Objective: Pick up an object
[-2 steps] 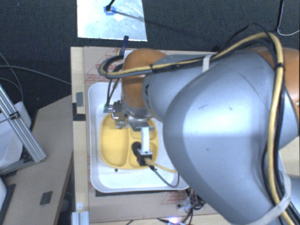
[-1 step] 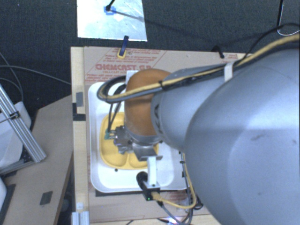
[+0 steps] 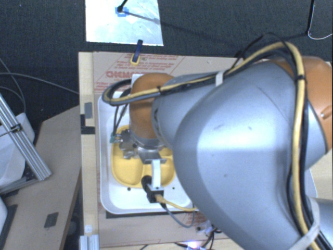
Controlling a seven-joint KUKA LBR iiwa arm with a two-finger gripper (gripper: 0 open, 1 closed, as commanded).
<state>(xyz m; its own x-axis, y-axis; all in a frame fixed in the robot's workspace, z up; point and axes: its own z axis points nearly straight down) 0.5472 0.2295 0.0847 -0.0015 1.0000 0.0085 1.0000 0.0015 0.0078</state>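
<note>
Below, you see the grey arm [image 3: 244,139] reaching in from the right and covering most of the bench; its orange band [image 3: 145,105] sits above the wrist, which points down into the left white bin [image 3: 106,155]. A yellow cable [image 3: 208,79] runs along the arm's top toward the wrist.

The claw [image 3: 140,155] hangs at the wrist's lower end, low in the bin and directly over a yellow object [image 3: 125,171]. You cannot tell how the claw stands, since the wrist housing and a black fitting [image 3: 150,189] hide it from this angle.

The yellow object lies on the bin floor, spread toward the bin's near-left part. It shows on both sides of the wrist, bulging out below and to the left of the claw. Whether the claw touches it cannot be told.

Beyond the bin, note the brown cardboard sheet [image 3: 156,64] with red print beneath it, a small blue and yellow item [image 3: 137,52] lying at its far edge, and a pale square panel [image 3: 124,14] on the dark floor behind. A metal frame rail [image 3: 23,139] stands at the left.
</note>
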